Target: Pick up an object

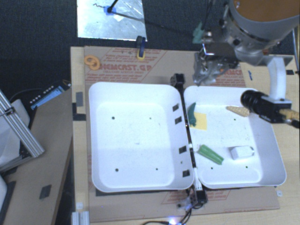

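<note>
Pincer point(202, 75) hangs over the far rim of the right bin point(229, 135), near the corner by the divide, and honestly can't tell if it's apart or together. Grabbable stuff is all in that bin: a dark green piece point(191, 114) tight against the left wall touching a yellow square point(200, 121), a tan cone point(236, 109) farther back, and a green wedge point(210, 154) and white block point(241, 152) toward the near rim, with bare floor between. Black clips point(178, 120) line the shared edge with the left bin point(136, 139).
</note>
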Controlling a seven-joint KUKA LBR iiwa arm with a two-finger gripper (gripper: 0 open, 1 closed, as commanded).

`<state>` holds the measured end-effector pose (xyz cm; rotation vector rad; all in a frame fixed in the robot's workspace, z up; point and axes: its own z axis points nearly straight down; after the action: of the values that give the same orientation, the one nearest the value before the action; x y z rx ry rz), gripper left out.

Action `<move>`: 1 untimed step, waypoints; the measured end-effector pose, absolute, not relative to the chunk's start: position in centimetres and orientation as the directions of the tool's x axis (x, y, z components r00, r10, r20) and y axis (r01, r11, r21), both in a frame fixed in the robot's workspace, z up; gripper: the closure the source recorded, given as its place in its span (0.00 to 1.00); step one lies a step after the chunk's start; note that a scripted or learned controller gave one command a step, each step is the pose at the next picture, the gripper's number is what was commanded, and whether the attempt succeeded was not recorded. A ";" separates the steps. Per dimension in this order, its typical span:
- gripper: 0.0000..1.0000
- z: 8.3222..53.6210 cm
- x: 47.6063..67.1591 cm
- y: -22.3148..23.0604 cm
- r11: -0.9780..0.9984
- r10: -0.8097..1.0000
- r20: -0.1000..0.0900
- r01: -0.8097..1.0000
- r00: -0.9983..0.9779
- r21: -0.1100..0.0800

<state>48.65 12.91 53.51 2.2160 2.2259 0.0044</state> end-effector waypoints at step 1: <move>1.00 53.5 48.6 14.1 0.005 1.000 0.001 1.000 -0.005 0.002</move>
<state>48.65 14.07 53.51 2.2159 2.2260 0.0044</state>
